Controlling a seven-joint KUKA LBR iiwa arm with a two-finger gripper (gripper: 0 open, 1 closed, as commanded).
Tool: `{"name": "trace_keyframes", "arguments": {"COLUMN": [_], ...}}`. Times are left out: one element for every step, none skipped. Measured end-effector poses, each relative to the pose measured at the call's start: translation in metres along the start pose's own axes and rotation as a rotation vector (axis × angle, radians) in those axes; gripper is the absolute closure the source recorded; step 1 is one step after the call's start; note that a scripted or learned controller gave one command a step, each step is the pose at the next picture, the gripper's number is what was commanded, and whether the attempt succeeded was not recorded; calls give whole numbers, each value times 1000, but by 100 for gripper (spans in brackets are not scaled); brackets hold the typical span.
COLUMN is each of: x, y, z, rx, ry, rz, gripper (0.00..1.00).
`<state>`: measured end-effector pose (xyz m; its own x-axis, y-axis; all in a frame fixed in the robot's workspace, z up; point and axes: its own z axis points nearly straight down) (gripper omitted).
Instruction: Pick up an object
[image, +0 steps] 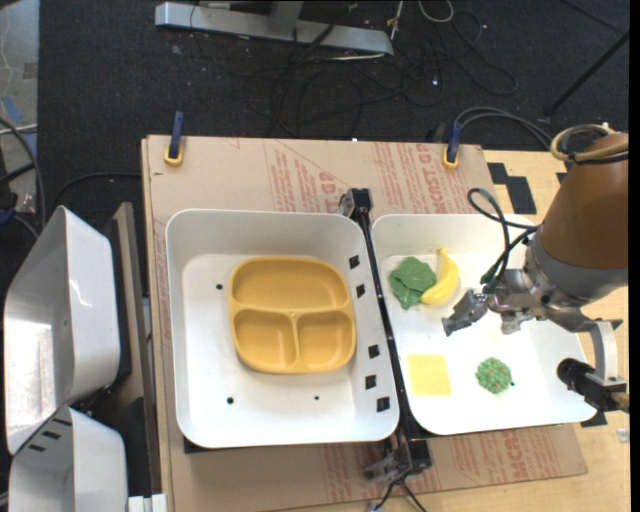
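**Reporter:** Where was your claw when this was taken, and what was within reach?

**Arm:** My dark metal claw hung low over the shallow white right-hand bin, near its middle. It looked empty; whether the fingers stood wide or narrow I cannot tell, because the tip was a dark blur against the white floor. Four things lay in that bin: a curved yellow toy banana, a leafy green lettuce-like piece touching the banana's left side, a flat pale-yellow square, and a small round green knobbly piece. The banana was just up and to the left of my claw.

**Reporter:** What could have gone wrong from there?

**Arm:** Plenty, I judged. The banana and the leafy piece lay pressed together, so a closing grip might have caught both or shoved one aside. The flat square lay so flush that fingers could have slid over it. A descent between objects would have closed on nothing.

**Reporter:** And what stayed hidden?

**Arm:** My own grey and orange wrist covered the bin's far right part, and cables crossed above it. The left-hand white bin held a tan three-compartment plastic tray, well apart from me on the brown cardboard-topped table.
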<state>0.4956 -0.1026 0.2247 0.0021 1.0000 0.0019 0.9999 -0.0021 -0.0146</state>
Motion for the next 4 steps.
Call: {"name": "trace_keyframes", "arguments": {"x": [0, -3, -2, -1], "y": [2, 1, 10, 11], "z": [-7, 36, 82, 134], "rx": [-13, -12, -12, -12], "ry": [-2, -2, -1, -1], "rz": [-3, 0, 0, 0], "gripper": [0, 0, 0, 0]}}
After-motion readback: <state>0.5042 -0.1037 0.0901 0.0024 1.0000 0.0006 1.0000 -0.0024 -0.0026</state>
